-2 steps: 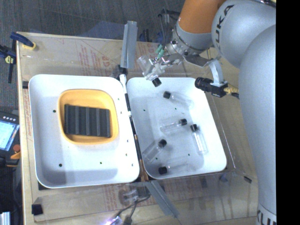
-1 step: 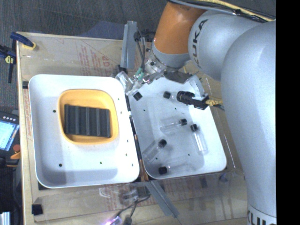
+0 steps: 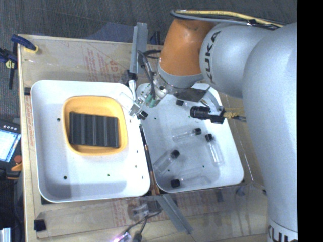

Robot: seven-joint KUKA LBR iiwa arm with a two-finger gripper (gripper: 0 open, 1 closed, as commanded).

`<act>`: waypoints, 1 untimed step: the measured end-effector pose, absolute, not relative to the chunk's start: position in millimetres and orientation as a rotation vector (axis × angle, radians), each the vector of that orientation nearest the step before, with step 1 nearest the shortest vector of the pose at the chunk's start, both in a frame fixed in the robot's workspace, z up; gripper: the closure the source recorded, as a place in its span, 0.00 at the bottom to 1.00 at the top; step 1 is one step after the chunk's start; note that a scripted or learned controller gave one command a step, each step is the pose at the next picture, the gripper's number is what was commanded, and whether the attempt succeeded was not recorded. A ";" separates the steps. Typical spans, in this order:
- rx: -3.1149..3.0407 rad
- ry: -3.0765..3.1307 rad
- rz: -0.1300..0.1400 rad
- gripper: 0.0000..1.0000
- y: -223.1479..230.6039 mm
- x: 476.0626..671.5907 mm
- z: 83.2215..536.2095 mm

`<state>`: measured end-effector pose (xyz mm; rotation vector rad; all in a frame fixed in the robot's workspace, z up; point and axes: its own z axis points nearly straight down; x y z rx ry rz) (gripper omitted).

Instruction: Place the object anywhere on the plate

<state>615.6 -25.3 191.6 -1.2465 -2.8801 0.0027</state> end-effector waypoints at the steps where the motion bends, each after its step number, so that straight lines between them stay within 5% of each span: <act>1: -1.248 -2.880 0.003 0.00 -25.8 615.7 191.7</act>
